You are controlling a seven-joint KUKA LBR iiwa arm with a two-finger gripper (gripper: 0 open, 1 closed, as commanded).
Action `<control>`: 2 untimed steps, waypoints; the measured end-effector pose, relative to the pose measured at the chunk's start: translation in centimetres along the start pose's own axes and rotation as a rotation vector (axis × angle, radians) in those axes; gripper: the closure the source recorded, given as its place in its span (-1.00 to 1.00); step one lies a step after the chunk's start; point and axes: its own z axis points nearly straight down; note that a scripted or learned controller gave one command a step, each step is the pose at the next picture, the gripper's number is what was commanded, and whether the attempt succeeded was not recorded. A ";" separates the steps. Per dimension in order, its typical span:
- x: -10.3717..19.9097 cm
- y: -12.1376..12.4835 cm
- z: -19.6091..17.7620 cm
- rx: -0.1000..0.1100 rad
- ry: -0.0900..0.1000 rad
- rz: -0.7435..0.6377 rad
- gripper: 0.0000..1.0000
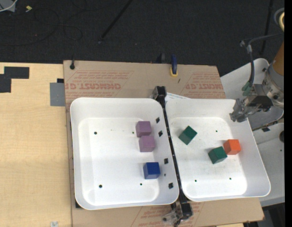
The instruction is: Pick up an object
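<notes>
Tool (241, 111) sat over the right bin's (259, 186) far-right rim, nothing in it; grip state unreadable. Nearest pick: orange cube (233, 146) touching a green cube (217, 154). Looked light, rigid, flat-sided; I'd pinch the free faces.

Arm enters from right, wrist raised; tool (241, 111) at right edge (finger state unreadable), nothing visibly held.

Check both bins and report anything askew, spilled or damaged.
Nothing looks damaged or spilled. In the left bin two purple blocks touch, with a blue block below. In the right bin one green block sits turned cornerwise, and the other green block touches the orange block.
</notes>
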 end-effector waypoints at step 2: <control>0.7 1.3 -9.0 -0.004 -0.001 0.000 1.00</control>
